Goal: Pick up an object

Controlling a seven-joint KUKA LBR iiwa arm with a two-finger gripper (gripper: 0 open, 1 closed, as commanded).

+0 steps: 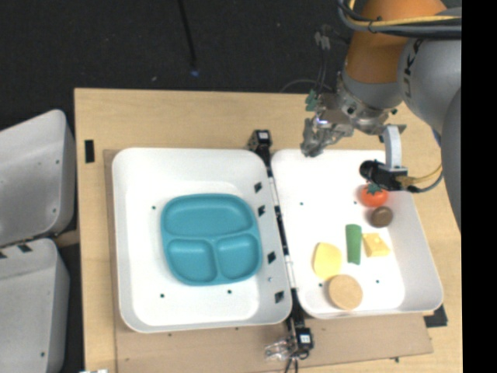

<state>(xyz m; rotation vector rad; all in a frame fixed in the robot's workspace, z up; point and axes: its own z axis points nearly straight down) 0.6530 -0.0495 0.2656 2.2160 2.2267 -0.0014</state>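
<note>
I am reaching in from the right over the wooden bench [93, 123], my grey arm [439, 68] bending down through the orange band [384, 29] to the wrist, which is hanging above the far edge of the right bin [311, 208]. My gripper [314, 148] is pointing down at that bin's far left corner, close to the seam where the two bins are meeting. My fingers are sitting close together, narrowed to a slim gap at most, and nothing is lying between them; I am holding no object.

The left bin [132, 208] is carrying a teal divided plate [210, 235] in its middle, with white floor showing all around it.

In the right bin, the floor directly beneath me and across the left half is lying open, giving me free room. The objects are gathering toward the right and near side: a round tan disc [343, 292] near the front edge, a yellow piece [327, 258] just beyond it, a green stick [354, 244] standing beside that, a small yellow wedge [376, 245] touching the stick's right side, a brown ball [380, 216] farther back, and a red tomato [373, 195] just beyond the ball, near the right wall.
</note>
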